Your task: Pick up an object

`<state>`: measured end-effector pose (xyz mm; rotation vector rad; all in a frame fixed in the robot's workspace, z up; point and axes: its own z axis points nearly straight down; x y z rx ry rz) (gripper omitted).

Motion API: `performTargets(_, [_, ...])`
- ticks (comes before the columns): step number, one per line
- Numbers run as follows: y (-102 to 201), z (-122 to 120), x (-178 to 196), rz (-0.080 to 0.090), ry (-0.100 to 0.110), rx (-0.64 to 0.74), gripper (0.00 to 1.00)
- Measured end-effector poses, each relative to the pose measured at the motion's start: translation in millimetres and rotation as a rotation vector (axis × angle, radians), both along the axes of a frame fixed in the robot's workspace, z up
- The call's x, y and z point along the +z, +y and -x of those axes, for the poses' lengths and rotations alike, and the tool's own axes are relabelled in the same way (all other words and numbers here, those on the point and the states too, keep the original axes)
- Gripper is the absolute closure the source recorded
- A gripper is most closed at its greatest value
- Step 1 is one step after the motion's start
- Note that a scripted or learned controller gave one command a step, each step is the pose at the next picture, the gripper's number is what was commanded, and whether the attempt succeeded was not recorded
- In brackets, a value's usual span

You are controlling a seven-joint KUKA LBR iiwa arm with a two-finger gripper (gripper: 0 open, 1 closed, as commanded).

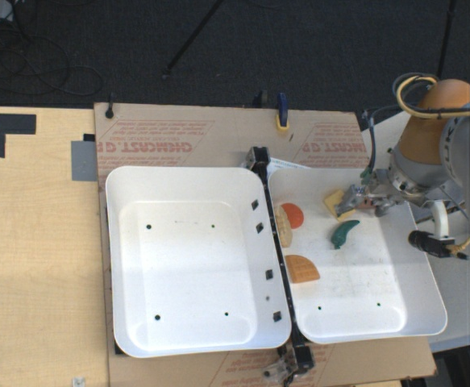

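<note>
Several small objects lie in the right bin [363, 301]. A yellow block [334, 201] sits near its far side, a teal curved piece [344, 233] just in front of it. By the divider rest a red-orange ball [292, 215], a tan bread-like slice [284, 229] and an orange wedge [301, 269]. My gripper [362, 201] is low over the bin's far right part, right beside the yellow block and above the teal piece. I see nothing held in it.
The left bin [186, 272] stands beside the right one, a black divider strip [268, 248] with clips between them. Both rest on a cardboard sheet [178, 139]. A blue clamp [282, 111] grips the sheet's far edge. The arm's body [432, 147] looms over the right bin's far right corner.
</note>
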<state>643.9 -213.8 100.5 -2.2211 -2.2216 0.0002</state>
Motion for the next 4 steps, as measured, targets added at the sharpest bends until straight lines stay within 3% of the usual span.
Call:
performTargets(1, [0.1, 0.0, 3.7, 0.001, 0.0, 0.001, 0.0])
performTargets(2, [1.6, 43.8, -2.2, -0.002, 0.006, 0.0, 0.0])
performTargets(3, [0.1, 7.0, -13.3, 0.0, -0.001, 0.001, 0.0])
performTargets(4, [9.4, -0.1, -12.6, 0.0, 0.0, 0.001, 0.0])
